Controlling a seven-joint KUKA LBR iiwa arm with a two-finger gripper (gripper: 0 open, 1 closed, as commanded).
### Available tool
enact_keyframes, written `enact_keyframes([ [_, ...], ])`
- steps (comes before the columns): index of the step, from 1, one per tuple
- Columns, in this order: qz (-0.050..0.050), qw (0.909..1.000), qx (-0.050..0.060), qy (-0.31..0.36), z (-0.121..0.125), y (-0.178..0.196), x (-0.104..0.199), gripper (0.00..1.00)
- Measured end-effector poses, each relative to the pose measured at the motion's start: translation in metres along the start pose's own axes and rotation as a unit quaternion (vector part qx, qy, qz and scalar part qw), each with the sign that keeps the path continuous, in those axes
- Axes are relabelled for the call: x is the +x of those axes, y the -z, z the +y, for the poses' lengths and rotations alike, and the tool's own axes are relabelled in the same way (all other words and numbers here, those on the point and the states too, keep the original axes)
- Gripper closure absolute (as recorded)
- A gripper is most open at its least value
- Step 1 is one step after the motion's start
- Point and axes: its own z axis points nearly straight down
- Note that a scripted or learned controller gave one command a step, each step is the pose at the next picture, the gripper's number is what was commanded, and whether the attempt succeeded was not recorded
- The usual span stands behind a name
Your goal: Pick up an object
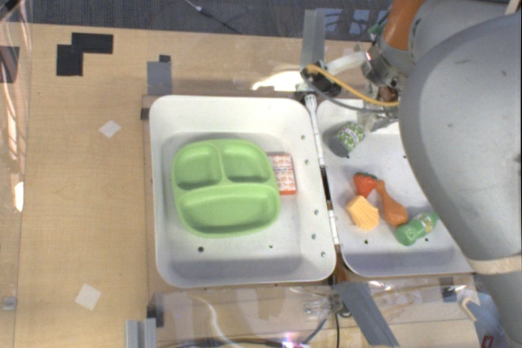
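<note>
Grey-and-orange arm enters from the right, wrist hung over the far end of the right white shallow bin (pixel 391 261); the hand (pixel 377 112) sits low beside a small green-and-white can-shaped item (pixel 348 138), just beside it and possibly touching, though whether the hand is open, closed or holding anything cannot be told from this slant. Likely target, by nearness: that can-shaped item, lying on its side at the far left of the right bin, long axis running diagonally from near-left to far-right, one round end towards the bin's dividing wall. Judged light, rigid and smooth, apt to roll; best taken across its curved body, at mid-length, square to the axis. Further out in the same bin: an orange wedge-shaped toy piece (pixel 364 213); an orange drumstick-shaped toy (pixel 390 204), long axis diagonal, with a red piece (pixel 366 183) at its far-left end; a small green bottle-shaped toy (pixel 415 229), near the arm's edge. All appear light hard plastic. Left white shallow bin (pixel 303 250): a green three-compartment plastic plate (pixel 226 187), flat, awkward to pinch except at the rim; a small printed red-and-white card or packet (pixel 282 173) touching its right edge. Both bins rest on the pale wood table (pixel 81 200).
</note>
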Motion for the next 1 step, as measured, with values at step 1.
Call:
enact_keyframes([
  [1, 0.000, 0.9999, -0.002, 0.013, 0.0945, -0.0990, -0.0412, 1.00],
])
